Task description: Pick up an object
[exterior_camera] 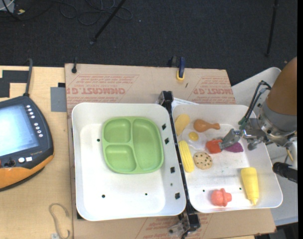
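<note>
The right white bin holds several toy foods. Among them are a brown drumstick, a red piece, a purple piece, a corn cob and a cookie. A yellow bottle and a red strawberry-like toy lie near the front. My gripper reaches in from the right and hangs low between the red and purple pieces, at the red piece's right edge. Nothing visibly lifted.
The left bin holds a green divided plate. A yellow toy and a small yellow bit lie near the bins' divider. A teach pendant sits on the bench at far left.
</note>
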### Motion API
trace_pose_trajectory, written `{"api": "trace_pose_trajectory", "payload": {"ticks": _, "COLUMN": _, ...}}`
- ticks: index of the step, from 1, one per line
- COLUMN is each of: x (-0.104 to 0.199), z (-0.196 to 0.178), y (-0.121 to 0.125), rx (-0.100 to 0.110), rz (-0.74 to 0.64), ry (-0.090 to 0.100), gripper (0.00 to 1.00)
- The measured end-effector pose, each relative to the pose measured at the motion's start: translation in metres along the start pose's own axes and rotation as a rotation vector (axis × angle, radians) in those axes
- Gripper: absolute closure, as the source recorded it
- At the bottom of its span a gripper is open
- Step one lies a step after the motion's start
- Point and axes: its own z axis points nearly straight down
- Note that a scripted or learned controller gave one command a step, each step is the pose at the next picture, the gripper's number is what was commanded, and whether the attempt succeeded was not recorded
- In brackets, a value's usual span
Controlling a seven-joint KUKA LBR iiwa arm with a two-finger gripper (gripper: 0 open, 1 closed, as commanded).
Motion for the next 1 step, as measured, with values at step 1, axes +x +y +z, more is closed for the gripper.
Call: {"api": "trace_pose_trajectory", "payload": {"ticks": 1, "x": -0.0002, "z": -0.0051, "y": 0.002, "rx": -0.009, "rz": -0.002, "ry": -0.001, "gripper": 0.0}}
